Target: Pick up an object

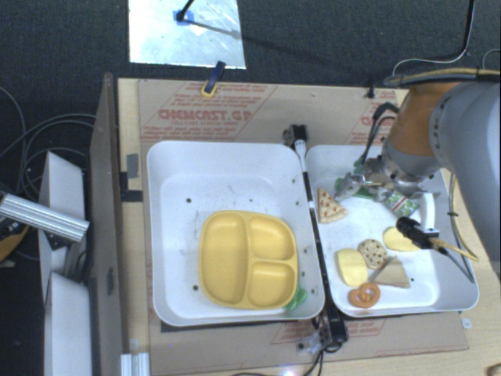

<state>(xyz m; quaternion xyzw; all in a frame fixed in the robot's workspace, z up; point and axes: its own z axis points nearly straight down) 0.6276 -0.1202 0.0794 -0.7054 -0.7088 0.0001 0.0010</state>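
ROBOT ARM AT THE BINS: The gripper (354,183) hangs low over the far corner of the right bin (450,292), among a scatter of toy food. The risk from here looks plain. The pieces are small and flat, and a grab that lands slightly off could shove one along the smooth floor or pin it against the bin's wall instead of lifting it. Close neighbours could also be nudged or caught up together. Whether the claw is open or closed, and whether it has hold of anything, cannot be told, as its tip blurs into what lies beneath. The likeliest target, a small green piece (342,184), lies right at the claw's tip on the side toward the other bin, touching it or nearly so. A pizza slice (329,207) lies just beside it, nearer the camera and close against the wall between the bins. A green-and-white packet (404,204) sits near on the claw's opposite side, below the wrist.
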